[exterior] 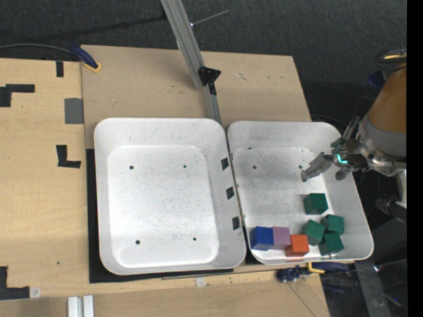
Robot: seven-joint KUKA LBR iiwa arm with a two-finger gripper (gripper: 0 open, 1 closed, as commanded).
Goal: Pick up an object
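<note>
The right bin [277,147] holds several small blocks along its near edge. A blue block [262,237], a purple block [281,235] and an orange block [299,244] lie in a row. Green blocks [328,233] cluster at their right, and one more green block [316,203] lies apart, farther back. My gripper [328,170] hangs over the right side of this bin, above and behind the lone green block. Its fingers [313,168] stand apart, open, with nothing between them.
The left bin [158,127] sits beside the right one, sharing a middle wall. A slanted metal pole [188,38] crosses the bench behind the bins. The wooden bench top [39,150] extends to the left with black tape marks.
</note>
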